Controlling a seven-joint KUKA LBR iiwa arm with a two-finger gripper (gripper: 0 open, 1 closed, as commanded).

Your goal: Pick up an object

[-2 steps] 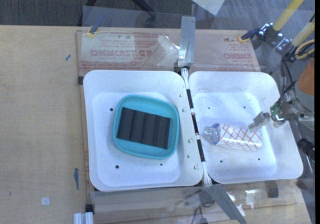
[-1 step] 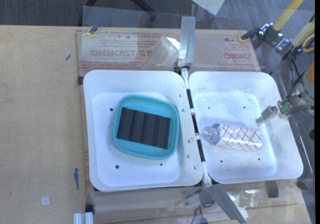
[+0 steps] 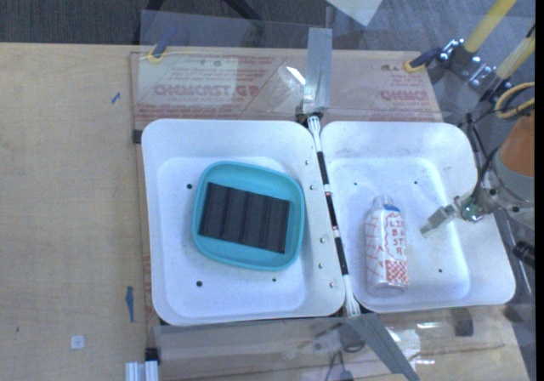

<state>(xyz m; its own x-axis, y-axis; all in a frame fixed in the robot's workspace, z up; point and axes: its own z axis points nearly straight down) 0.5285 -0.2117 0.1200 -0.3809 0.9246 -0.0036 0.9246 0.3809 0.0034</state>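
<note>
White plastic, two shallow bins side by side on your wooden bench (image 3: 59, 201). Your left bin (image 3: 166, 286) holds a teal tray (image 3: 248, 215), set slightly askew near the bin's middle, with a dark ribbed insert (image 3: 244, 216) lying in it, split into several upright strips. Your right bin (image 3: 484, 281) holds a small bottle (image 3: 387, 242) lying on its side, white with red lettering and a red checker pattern, pale cap end pointing toward the far rim, base toward the near rim. It sits left of centre in that bin, near the divider where the two bins meet, not touching the wall as far as you can see. Your gripper (image 3: 433, 219) comes in from the right over the right bin, low near the floor, pointing left toward the bottle. Its grey tip sits just beside the bottle's upper right, apart from it, with a bare strip of bin floor between them. Nothing sits in the claw; whether it's open or closed you can't tell, too small and slanted. The arm's orange band (image 3: 520, 150) shows at the right edge above the wrist. Behind the bins lies a clear sheet with red print (image 3: 204, 86), and a grey metal post (image 3: 319, 69) stands at the seam between them.
</note>
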